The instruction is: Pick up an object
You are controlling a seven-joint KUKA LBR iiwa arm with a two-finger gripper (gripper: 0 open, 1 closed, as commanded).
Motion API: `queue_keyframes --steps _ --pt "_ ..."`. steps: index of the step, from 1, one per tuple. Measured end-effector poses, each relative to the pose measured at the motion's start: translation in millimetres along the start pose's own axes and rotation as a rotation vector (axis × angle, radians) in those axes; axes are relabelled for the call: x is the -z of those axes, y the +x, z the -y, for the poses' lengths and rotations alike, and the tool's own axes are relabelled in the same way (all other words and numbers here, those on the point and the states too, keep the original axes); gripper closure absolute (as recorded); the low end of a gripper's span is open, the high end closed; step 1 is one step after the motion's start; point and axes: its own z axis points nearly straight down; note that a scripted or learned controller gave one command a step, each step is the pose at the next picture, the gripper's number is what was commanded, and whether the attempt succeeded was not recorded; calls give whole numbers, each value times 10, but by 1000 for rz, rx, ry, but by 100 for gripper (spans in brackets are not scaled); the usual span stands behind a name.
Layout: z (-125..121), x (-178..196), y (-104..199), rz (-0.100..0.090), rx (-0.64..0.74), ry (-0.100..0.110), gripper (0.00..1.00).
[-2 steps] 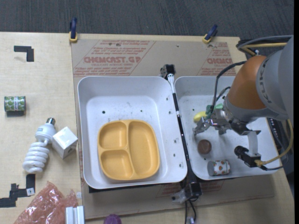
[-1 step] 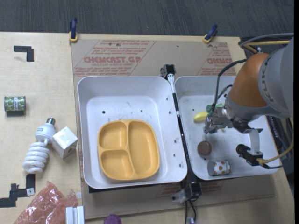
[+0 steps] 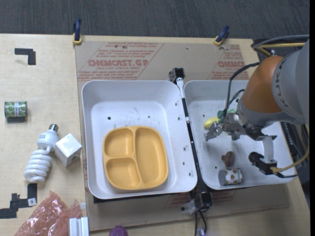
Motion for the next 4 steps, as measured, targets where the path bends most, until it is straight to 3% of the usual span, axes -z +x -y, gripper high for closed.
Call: queue_keyframes --steps 1,2,3,4 --pt "406 -101 14 -1 -1 2 0" --pt "393 -2 7 0 -2 -1 100" --pt "-329 9 -62 0 3 1 100" --pt "-329 8 -62 0 3 1 0"
